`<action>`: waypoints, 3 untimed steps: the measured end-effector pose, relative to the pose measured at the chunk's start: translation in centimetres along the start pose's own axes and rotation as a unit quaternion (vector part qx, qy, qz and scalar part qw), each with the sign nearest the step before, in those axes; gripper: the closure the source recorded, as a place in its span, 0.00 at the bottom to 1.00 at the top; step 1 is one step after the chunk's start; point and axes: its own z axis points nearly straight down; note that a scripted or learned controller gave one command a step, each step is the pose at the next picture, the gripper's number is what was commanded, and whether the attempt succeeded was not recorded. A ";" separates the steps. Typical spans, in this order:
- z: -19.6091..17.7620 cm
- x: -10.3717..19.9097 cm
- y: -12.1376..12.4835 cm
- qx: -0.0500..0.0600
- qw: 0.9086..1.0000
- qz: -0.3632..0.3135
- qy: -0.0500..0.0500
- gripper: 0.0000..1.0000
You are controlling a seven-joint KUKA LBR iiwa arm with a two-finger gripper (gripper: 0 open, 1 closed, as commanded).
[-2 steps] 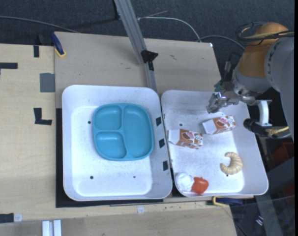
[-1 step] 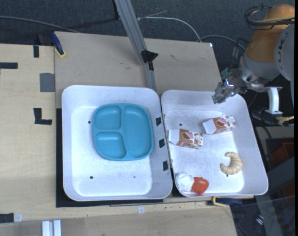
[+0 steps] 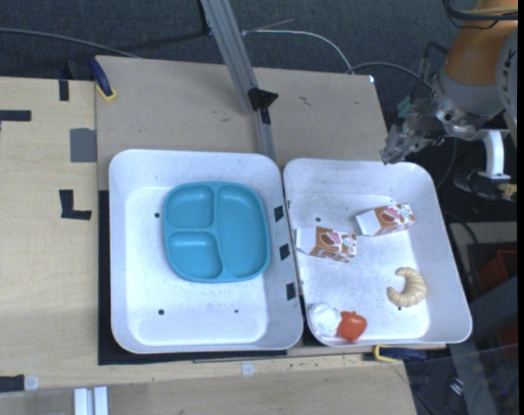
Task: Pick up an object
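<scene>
My gripper (image 3: 394, 151) hangs over the far right corner of the right bin (image 3: 435, 195), just above its rim. Whether my jaws are released or clenched, I cannot tell. Nothing visible between them.

Right bin contents: a carton (image 3: 386, 219) with brown-and-white print, right of centre; a second similar carton (image 3: 329, 244) just to its left, nearer the bin's left wall. A croissant (image 3: 408, 286) lies nearer, on the right. At the near left corner, a red object (image 3: 352, 326) touches a white object (image 3: 325, 320).

Left bin (image 3: 128, 258): a blue divided plate (image 3: 215, 232), three compartments.
</scene>
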 end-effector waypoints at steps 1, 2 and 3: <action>0.6 4.4 -1.3 0.003 1.000 -0.001 0.001 1.00; 1.8 9.9 -1.6 0.004 1.000 -0.002 0.001 1.00; 2.2 14.3 -2.3 0.004 1.000 -0.001 0.001 1.00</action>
